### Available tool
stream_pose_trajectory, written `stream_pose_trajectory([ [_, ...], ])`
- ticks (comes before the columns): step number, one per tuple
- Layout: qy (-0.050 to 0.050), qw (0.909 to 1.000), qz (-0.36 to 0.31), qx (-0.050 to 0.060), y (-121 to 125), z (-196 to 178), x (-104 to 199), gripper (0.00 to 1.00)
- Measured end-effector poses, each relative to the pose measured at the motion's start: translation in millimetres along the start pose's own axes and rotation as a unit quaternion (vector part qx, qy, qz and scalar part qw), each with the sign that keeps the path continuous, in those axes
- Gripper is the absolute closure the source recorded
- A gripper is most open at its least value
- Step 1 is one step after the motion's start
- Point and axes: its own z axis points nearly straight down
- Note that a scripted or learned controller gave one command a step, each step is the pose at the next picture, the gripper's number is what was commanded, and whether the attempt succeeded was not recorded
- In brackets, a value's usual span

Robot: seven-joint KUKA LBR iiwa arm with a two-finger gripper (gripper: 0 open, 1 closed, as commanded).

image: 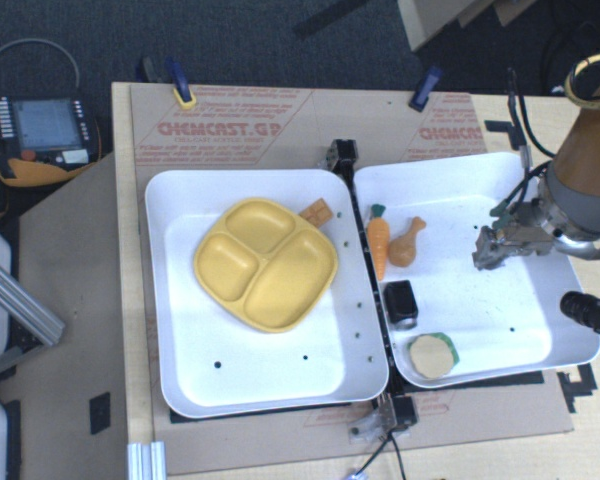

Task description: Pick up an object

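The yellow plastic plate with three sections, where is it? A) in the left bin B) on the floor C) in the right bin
A: the yellow plastic plate with three sections lies inside the left white bin, while the toy carrot sits in the right one.

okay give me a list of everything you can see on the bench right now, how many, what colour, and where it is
Shallow white bins: two, side by side on the bench.
Yellow divided plastic plate: one, left bin.
Small brown block: one, left bin, at the plate's upper right edge.
Orange toy carrot: one, right bin, left side.
Brown toy drumstick: one, right bin, beside the carrot.
Small black box: one, right bin, below the carrot.
Round tan toy with green edge: one, right bin, lower left corner.
Gripper: one, grey, over the right bin's right side.
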Motion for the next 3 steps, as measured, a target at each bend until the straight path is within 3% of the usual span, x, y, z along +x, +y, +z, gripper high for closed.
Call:
stream_pose_trajectory([
  [3,0.000,1.0000,-0.001,-0.001,16,6,168,1.00],
])
